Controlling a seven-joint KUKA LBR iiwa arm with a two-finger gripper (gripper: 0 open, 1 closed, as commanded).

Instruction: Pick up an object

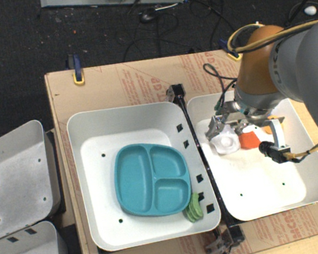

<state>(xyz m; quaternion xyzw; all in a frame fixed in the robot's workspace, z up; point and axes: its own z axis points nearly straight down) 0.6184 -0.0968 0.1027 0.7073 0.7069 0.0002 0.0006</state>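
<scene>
The arm (281,68) enters from the right and reaches down over the right bin (277,194). Its grey body carries an orange band just above the wrist. The jaws sit low in the upper left part of that bin, over a small white object (227,142). Whether the jaws are released or clenched cannot be told, because the wrist hardware hides their tips.

The small white object lies on the floor of the right bin, near its left wall. An orange object (249,139) lies just beside it, to its right and partly under the wrist. A black cable end (273,153) hangs off the wrist, close to the orange object.

The left bin (88,134) holds a teal divided plate (152,179), which lies flat near the bin's centre. A green object (193,209) rests against the plate's lower right edge, in the bin's lower right corner.

Both bins stand side by side on the bench (139,78), which is covered with brown cardboard.
</scene>
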